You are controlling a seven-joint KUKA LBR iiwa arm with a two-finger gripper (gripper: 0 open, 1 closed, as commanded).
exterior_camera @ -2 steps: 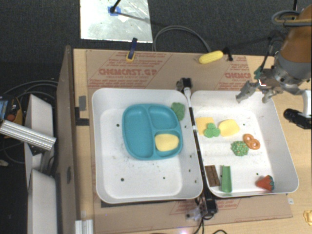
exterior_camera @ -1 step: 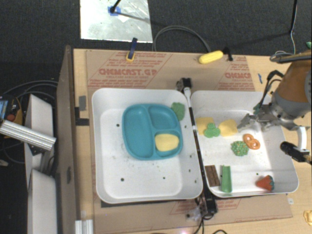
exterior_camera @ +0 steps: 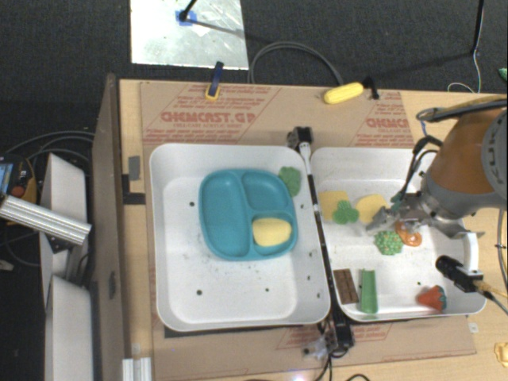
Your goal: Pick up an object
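The gripper [exterior_camera: 389, 219] blurs over the right bin [exterior_camera: 349, 162], its grip impossible to make out, beside one green ball [exterior_camera: 389, 243]. The left bin [exterior_camera: 171, 165] holds one blue tray [exterior_camera: 226, 213].

Arm [exterior_camera: 476, 161] cut by right edge

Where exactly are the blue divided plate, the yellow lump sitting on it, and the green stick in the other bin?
blue divided plate [exterior_camera: 226, 213]: camera view, on its large left compartment.
yellow lump [exterior_camera: 271, 231]: camera view, middle of its top.
green stick [exterior_camera: 367, 290]: camera view, midway along its length.
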